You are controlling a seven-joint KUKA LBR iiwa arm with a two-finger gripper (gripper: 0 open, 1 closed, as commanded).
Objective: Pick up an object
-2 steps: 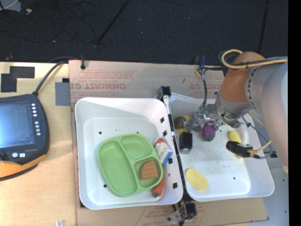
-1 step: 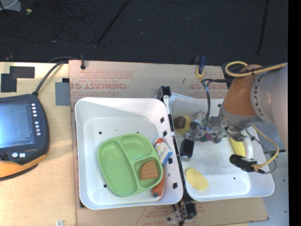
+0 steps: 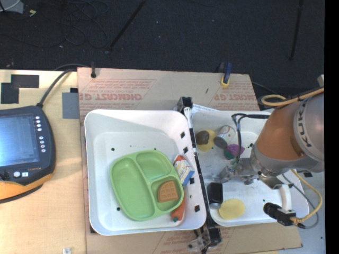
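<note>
**Arm low in the right bin, nothing yet shown in its grasp**

We take the likeliest target to be whatever lies just under the gripper point(image 3: 233, 172), which sits low in the middle of the right bin point(image 3: 254, 220). The task names no particular object, so any loose item there would serve. Nearest are a black block point(image 3: 215, 192) by the divider, its long axis running toward and away from the camera, and a flat yellow disc point(image 3: 231, 209) just beside it at the front wall; being round, the disc has no real direction. Farther back lie a purple and green piece point(image 3: 231, 151), a brown ball point(image 3: 202, 137) and a pale yellow item point(image 3: 212, 139) touching it.

The gripper area is dark and cluttered against the bin floor, so we cannot tell how its tip stands, or whether anything is caught there. We judge the pick not yet made.

The wrist's orange band point(image 3: 278, 136) hangs over the bin's right half, consistent with a reach from that side.

In the left bin point(image 3: 106, 126) a green divided tray point(image 3: 139, 183) holds a brown waffle-like piece point(image 3: 168, 191); a small carton point(image 3: 183, 169) and an orange carrot shape point(image 3: 179, 212) rest along its right rim, well apart from the arm. A teach pendant point(image 3: 24, 144) sits on the bench to the left.
</note>
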